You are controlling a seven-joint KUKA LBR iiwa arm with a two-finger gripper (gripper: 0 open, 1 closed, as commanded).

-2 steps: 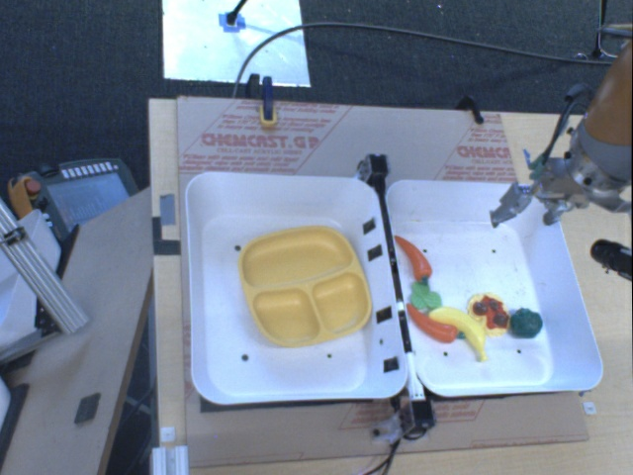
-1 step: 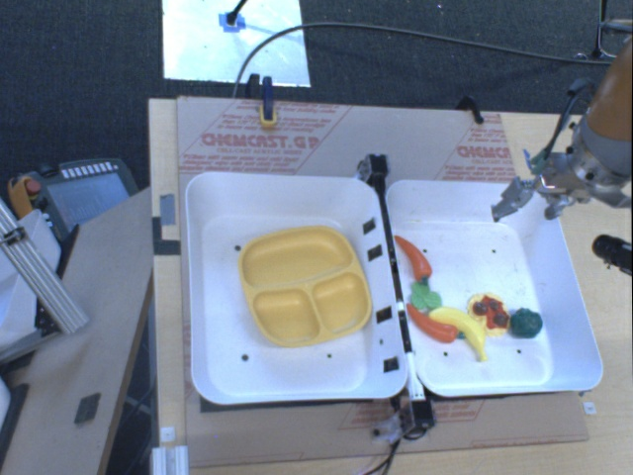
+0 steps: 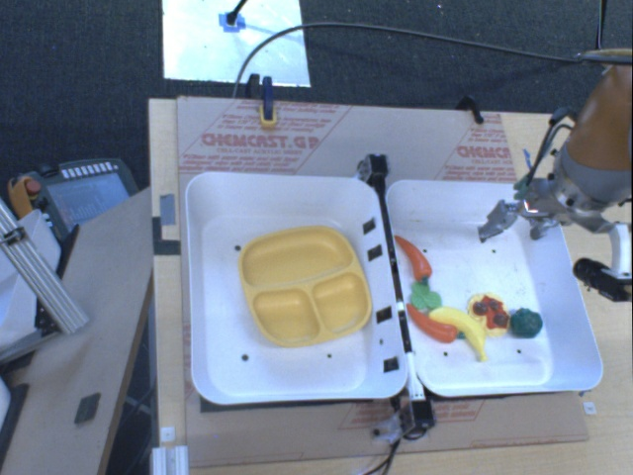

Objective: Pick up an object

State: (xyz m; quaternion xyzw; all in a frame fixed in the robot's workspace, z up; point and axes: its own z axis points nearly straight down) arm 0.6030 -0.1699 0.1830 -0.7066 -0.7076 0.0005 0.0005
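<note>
Even, bright overhead light. White bins [image 3: 297,191] near blown out, little surface detail. Strong glare on the metal sheet [image 3: 232,28] at top (washed pale blue). Shadows soft, short. Overall focus slightly soft; arm [image 3: 598,137] edges blurred.
</note>
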